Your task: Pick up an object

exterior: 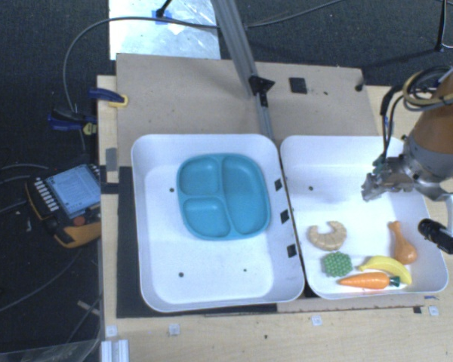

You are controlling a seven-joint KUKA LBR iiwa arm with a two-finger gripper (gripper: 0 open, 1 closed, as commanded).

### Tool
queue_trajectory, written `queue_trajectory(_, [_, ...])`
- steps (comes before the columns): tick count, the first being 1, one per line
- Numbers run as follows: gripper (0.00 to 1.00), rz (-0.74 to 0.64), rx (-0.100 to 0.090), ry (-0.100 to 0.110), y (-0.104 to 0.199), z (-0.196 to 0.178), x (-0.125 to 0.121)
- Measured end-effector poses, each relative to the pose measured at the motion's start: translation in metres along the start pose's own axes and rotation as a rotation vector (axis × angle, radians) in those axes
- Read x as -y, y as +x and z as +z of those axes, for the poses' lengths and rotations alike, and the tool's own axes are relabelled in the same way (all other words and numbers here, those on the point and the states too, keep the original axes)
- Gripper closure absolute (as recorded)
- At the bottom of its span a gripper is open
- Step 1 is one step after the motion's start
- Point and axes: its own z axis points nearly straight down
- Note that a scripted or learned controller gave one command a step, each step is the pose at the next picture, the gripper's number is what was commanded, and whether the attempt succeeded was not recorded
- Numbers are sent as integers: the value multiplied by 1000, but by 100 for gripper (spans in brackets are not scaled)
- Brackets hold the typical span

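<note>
Two shallow white bins sit side by side on a brown bench, seen from above. The left bin (158,277) carries one thing: a blue plate (223,195) with three compartments, lying flat toward the bin's far side, nothing on it. The right bin (325,157) carries five pieces of toy food, all gathered along its near edge. A tan croissant (328,235) lies nearest the bin's left side, with a green, knobbly piece (337,263) just in front of it. Along the near edge an orange carrot (365,280) lies lengthwise, touching a yellow banana (389,267) just behind it, and a brown drumstick (402,243) rests toward the near right corner, its thin end pointing to the far side. One grey arm with an orange band reaches in from the right; its gripper (379,181) hangs over the bare middle of the right bin toward its right side, apart from every piece of food and with nothing between its fingers, though whether the pincer stands wide or narrow cannot be told from here.
</note>
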Motion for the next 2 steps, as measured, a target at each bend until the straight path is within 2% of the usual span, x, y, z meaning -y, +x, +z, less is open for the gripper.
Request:
queue_trajectory(1, [100,-1,0,0,-3,-47,-9])
queue_trajectory(2, [100,-2,-1,3,-3,-67,-10])
